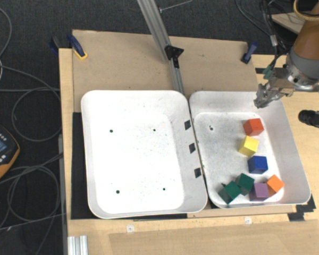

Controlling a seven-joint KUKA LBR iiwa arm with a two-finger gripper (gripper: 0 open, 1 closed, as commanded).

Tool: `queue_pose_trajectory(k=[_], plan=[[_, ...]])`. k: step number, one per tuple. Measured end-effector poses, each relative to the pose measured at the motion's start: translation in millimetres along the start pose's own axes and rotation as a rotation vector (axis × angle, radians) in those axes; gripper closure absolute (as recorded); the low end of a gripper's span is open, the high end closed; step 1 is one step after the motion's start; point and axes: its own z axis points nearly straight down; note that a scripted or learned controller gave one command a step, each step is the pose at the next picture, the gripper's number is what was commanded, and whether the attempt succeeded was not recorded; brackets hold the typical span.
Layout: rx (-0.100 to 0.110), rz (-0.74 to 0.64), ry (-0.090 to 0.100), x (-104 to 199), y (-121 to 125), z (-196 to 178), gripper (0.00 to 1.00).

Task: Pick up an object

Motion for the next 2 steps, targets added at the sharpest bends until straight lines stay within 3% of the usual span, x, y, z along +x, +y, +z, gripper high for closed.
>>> queue_pose_trajectory(k=[2], plan=[[0.009, -0.004, 0.004, 95.3, -48.9, 1.4, 1.0]])
